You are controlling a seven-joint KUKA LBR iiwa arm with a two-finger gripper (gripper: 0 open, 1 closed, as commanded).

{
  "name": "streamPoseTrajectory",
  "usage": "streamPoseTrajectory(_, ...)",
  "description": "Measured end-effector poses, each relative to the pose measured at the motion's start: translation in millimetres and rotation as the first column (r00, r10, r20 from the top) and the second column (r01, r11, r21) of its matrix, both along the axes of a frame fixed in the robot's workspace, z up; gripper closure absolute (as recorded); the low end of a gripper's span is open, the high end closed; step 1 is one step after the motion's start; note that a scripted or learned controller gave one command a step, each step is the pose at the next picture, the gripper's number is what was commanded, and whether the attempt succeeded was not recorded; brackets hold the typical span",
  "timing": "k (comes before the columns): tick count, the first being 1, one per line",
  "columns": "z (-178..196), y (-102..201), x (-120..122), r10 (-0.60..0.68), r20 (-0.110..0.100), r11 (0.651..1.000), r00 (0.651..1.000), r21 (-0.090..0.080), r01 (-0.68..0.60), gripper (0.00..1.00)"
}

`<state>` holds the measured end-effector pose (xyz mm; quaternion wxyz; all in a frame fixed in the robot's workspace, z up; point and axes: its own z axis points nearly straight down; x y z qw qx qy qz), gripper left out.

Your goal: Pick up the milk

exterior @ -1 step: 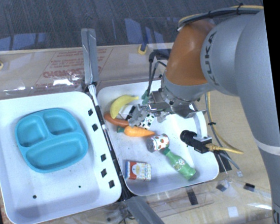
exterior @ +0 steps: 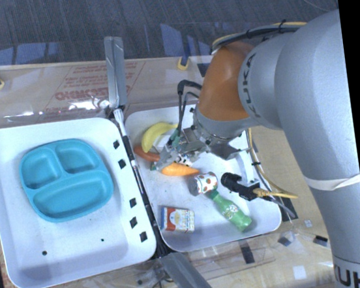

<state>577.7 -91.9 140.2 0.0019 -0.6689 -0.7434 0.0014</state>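
Gripper [exterior: 179,148] low in rt bin, grip state unclear, milk carton [exterior: 177,219] apart, label unreadable, arm reads "KUK"

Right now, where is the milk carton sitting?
In the camera view, the milk carton lies flat in the right bin, near its front-left corner, left of the green bottle and below the orange carrot.
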Motion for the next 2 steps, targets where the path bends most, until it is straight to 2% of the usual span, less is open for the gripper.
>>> streamPoseTrajectory(1, -48.0, -51.3, 50.3, -0.053, 0.004, 0.999, 0.999, -0.002, 0.053, 0.0)
streamPoseTrajectory(2, -37.8, -49.8, 50.9, -0.048, 0.003, 0.999, 0.999, -0.001, 0.048, 1.0)
